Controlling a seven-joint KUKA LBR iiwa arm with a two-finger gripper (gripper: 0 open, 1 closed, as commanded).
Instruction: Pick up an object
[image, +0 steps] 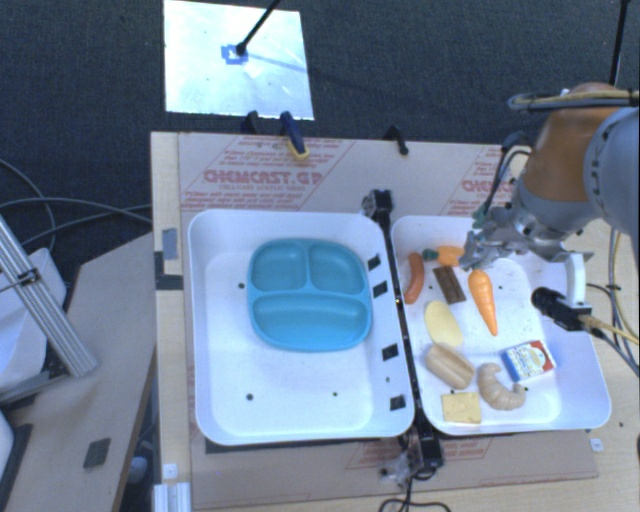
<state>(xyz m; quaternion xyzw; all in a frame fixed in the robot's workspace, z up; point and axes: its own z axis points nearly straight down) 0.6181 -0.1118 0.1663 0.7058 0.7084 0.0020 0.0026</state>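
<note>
While a blue divided plate (307, 294) sits in the left bin (225, 400), the right bin (590, 400) holds toy food; the claw (478, 250) hangs just above the carrot (483, 299), its opening impossible to tell.

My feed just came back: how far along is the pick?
Done: the gripper is down over the right bin, at the top of the carrot. In hand: nothing visibly gripped; the carrot lies on the bin floor. Left: closing on an item and lifting it.
</note>
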